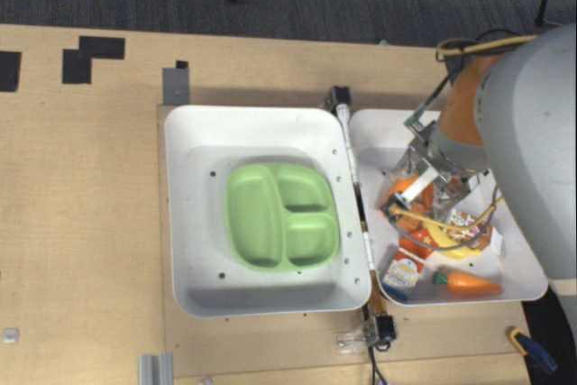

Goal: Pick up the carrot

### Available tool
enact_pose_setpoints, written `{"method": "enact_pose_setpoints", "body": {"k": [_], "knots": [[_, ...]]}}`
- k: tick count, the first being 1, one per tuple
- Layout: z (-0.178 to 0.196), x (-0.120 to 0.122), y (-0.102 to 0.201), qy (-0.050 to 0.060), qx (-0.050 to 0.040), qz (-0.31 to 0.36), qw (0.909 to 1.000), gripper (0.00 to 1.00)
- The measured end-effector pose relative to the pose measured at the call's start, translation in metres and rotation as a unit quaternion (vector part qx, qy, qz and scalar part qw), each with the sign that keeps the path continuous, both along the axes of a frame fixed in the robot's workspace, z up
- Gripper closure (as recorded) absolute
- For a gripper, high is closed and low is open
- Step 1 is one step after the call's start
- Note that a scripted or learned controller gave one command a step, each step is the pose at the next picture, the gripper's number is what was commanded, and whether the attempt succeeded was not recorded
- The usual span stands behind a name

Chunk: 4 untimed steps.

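Carrot (pixel 471 285), orange, green-tipped, lying flat

Orange carrot (pixel 471 284) flat in right bin

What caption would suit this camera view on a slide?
Grey arm's hand lowered into the right bin among cluttered items, carrot lying near its front edge; green divided plate in left bin.

The counter (pixel 81 212) looks like matt pale wood; both bins (pixel 261 126) (and the green tray (pixel 279 216)) are smooth, slightly glossy plastic.
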<state>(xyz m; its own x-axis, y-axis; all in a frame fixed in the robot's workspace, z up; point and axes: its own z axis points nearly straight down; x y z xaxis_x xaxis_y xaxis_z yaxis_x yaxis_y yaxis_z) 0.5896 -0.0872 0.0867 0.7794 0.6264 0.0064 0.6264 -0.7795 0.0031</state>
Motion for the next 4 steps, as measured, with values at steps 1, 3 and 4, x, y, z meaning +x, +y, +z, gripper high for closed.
{"method": "enact_pose_setpoints", "body": {"k": [1,3,4], "knots": [[0.012,0.002,0.0,-0.002,-0.0001,0.004,1.0,1.0],[0.0,-0.022,0.0,0.0,0.0013,-0.168,0.9859,0.0],[0.001,-0.055,-0.01,-0.001,0.0005,-0.2,0.9799,0.0]]}}
